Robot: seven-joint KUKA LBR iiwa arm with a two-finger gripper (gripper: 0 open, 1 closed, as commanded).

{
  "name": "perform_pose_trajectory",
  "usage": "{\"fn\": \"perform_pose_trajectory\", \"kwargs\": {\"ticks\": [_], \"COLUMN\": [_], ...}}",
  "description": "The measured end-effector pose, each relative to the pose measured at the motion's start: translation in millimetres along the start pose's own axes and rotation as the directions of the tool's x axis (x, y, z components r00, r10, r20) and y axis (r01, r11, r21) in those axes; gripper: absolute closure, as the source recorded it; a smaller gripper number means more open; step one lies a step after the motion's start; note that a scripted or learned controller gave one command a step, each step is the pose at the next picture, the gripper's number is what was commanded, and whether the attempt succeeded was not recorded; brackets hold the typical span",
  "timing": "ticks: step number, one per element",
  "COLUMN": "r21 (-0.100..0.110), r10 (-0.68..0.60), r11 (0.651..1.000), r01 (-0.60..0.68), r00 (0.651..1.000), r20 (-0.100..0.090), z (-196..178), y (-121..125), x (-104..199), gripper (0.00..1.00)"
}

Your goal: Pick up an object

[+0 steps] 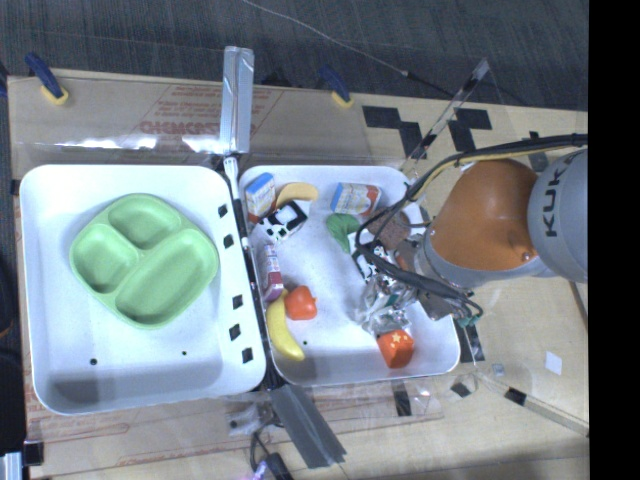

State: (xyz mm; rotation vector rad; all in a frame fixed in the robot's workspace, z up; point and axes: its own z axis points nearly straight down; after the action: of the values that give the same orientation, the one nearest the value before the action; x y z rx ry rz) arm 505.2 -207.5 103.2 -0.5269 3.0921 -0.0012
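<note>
My gripper (385,306) reaches down into the right bin (330,363) from the right, its metal parts over the bin floor just above an orange-red toy (396,348). Above it sit the orange band and grey arm (490,218). Along the bin's left side lie a yellow banana (284,333), an orange-red tomato-like toy (300,303) and a slim pink tube (271,268). At the far end are a black-and-white die (280,223), another banana piece (297,192), a blue-capped container (258,190), a small can (354,198) and a green item (343,230).
The left bin (60,368) holds a green three-compartment plate (145,258). A metal divider bar (238,98) rises at the back between the bins. Cables loop from the arm over the right bin's far right corner.
</note>
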Motion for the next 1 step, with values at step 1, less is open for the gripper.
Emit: {"fn": "perform_pose_trajectory", "kwargs": {"ticks": [1], "r21": [-0.004], "r10": [0.166], "r11": [0.986], "r01": [-0.166], "r00": [0.986], "r20": [-0.006], "z": [11.9], "y": [78.4], "x": [-23.1], "gripper": [1.0]}}
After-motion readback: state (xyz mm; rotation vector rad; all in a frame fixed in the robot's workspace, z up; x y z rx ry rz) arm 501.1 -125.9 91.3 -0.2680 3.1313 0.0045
